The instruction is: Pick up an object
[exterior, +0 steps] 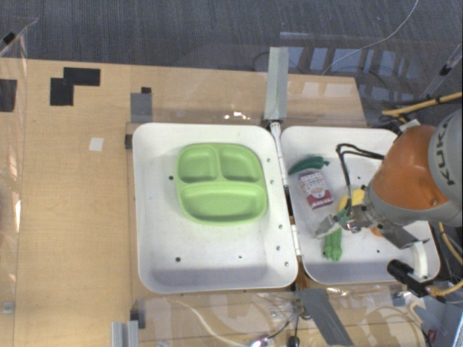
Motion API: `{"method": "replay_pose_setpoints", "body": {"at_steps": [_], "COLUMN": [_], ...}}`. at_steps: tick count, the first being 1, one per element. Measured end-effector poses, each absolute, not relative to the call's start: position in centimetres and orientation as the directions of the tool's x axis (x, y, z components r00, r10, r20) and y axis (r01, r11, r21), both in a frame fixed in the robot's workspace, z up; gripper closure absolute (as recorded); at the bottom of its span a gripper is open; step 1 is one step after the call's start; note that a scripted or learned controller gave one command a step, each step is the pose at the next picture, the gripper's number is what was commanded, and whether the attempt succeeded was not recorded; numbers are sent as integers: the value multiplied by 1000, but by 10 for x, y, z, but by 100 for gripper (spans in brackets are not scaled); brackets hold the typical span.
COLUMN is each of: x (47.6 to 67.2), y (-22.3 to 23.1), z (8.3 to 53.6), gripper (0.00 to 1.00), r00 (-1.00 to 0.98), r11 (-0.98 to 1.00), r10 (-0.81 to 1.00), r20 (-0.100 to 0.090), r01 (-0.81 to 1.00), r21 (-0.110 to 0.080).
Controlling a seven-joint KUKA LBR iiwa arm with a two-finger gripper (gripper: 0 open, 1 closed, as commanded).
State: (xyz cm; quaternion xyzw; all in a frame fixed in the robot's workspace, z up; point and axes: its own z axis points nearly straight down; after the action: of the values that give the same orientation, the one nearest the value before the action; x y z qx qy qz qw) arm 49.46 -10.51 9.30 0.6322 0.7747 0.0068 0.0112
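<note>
My gripper (338, 223) hangs low over the right bin (312, 272), at the end of the grey arm with the orange band (409, 176). Just below its tip lies a small green object (333, 247), close to it or touching it; I cannot tell which. A red and white packet (315, 189) lies flat a little up and to the left of the gripper. A dark green pepper-like item (308, 165) rests near the bin's far left corner. A yellow piece (355, 196) peeks out beside the wrist, partly hidden by the arm.
The left bin (152, 215) holds a light green divided plate (220, 181) near its middle. A metal divider post (275, 85) stands behind the seam between the bins. Black cables loop over the right bin near the arm.
</note>
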Motion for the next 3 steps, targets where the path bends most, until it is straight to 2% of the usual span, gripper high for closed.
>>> {"method": "replay_pose_setpoints", "body": {"at_steps": [1,2,3], "x": [496,519,495], "y": [-102,-15,-29], "z": [104,185,220], "gripper": [100,100,100], "r00": [-203,-186,-402], "r11": [203,186,402], "r10": [979,982,915], "r20": [-4,0,-2], "r01": [979,982,915], "r21": [27,5,5]}}
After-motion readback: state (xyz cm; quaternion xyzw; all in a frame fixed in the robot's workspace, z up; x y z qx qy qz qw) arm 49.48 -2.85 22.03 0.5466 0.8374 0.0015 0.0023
